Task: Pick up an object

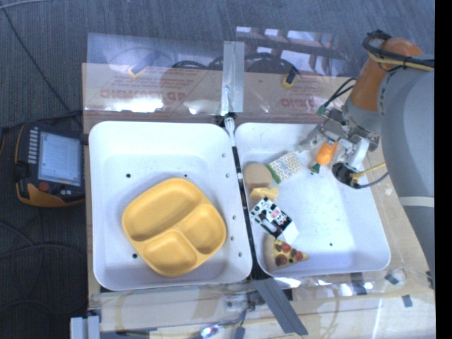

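Observation:
My gripper (pixel 323 147) hangs over the far right part of the right bin (pixel 367 224), reaching in from the right. A small orange object (pixel 324 153) sits between its fingers, and the gripper is shut on it. Just left of it lies a white packet with green dots (pixel 286 165). Further left are a tan bread-like piece (pixel 256 171) and a pale yellow piece (pixel 265 193). A black-and-white checkered item (pixel 270 216) lies below those. A toy pizza slice (pixel 286 254) rests near the bin's front wall.
The left bin (pixel 113 154) holds a yellow divided plate (pixel 174 225). A divider rail (pixel 240 189) runs between the bins. A teach pendant (pixel 51 162) lies on the floor to the left. Cables and the grey arm (pixel 413 140) crowd the right side.

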